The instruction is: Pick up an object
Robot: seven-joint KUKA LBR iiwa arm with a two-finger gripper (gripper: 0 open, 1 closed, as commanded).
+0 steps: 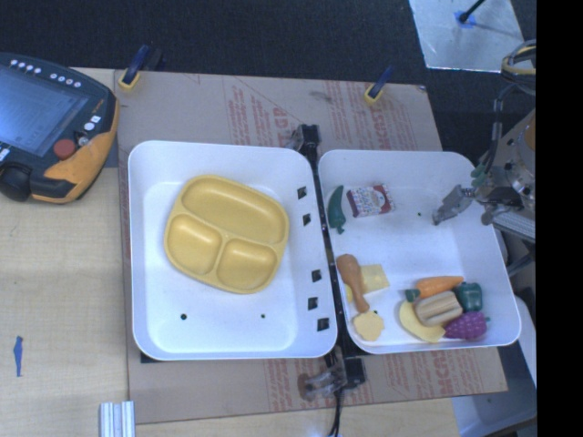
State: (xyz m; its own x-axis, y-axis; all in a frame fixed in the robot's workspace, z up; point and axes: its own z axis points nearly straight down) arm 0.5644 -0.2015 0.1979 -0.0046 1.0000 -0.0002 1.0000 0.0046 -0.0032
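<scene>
The right bin (410,176) holds several toy foods. A green pepper pod (336,208) and a red-and-white packet (369,200) lie at its upper left. A brown drumstick (352,279), a pale yellow cheese block (375,278) and a yellow chip (368,326) sit near the bin's left wall. An orange carrot (437,286), a tan bun (437,308) and purple grapes (465,327) cluster at the lower right. My gripper (462,215) hangs over the bin's right side, above bare floor. Its fingers stand open with nothing between them.
The left bin (150,317) holds a yellow divided plate (228,233). A teach pendant (50,126) lies on the bench at the upper left. Black clips run along the divider (319,271) between the bins. Bare white floor lies in the middle of the right bin.
</scene>
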